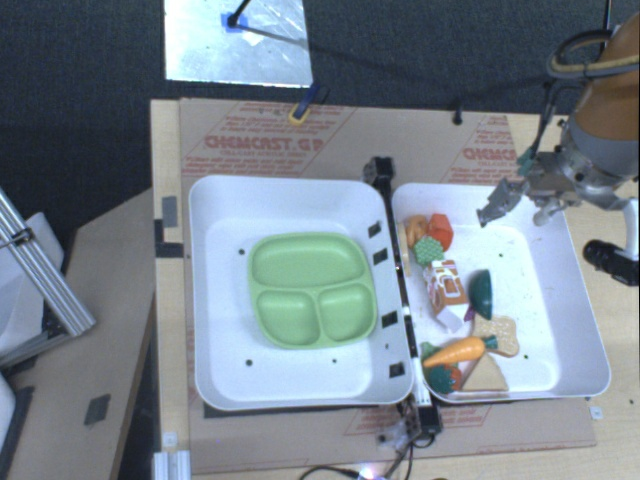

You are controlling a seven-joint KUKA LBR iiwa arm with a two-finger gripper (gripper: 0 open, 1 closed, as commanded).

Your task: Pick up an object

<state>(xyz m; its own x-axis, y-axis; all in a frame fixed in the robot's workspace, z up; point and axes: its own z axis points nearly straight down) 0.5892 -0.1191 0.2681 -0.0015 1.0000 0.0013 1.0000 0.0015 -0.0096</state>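
Hovering over the right bin's [575,298] far edge, the jaws [520,205] were spread apart and held nothing.

The toys lay in the right bin, along its left side, well apart from the jaws: a red piece [439,231], a green block [429,250], a small carton [446,290], a dark green piece [482,292], a carrot [455,352] and a bread slice [502,335]. The left bin [215,218] held a green divided tray [310,288]. Both bins stood side by side on the tabletop [115,238].
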